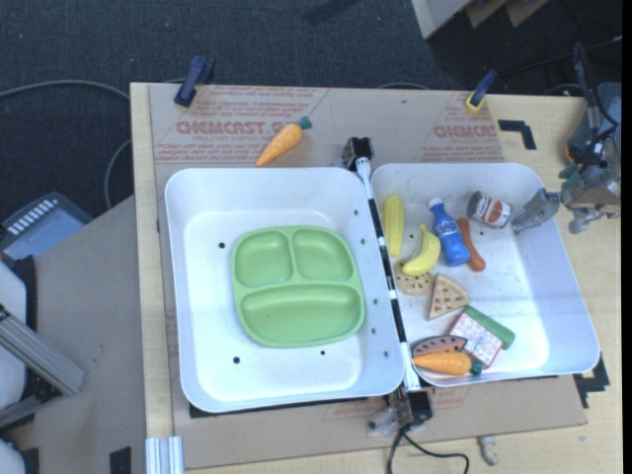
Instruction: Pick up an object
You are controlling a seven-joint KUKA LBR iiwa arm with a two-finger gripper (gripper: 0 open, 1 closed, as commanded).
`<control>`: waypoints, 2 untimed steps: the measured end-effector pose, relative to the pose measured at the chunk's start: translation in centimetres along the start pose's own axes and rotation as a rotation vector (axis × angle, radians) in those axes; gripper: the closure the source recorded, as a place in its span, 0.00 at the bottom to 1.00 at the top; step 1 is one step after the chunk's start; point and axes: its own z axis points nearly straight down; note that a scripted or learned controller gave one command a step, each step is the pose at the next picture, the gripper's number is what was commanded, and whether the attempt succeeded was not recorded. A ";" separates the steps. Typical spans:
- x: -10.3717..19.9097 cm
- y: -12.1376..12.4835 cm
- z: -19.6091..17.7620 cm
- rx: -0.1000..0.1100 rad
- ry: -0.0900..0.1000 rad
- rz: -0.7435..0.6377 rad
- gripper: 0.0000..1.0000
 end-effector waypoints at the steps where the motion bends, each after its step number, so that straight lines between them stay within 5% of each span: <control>1: 1.3 5.4 8.6 0.002 0.001 0.000 0.00; 2: 2.7 5.9 13.8 -0.007 -0.004 0.000 0.00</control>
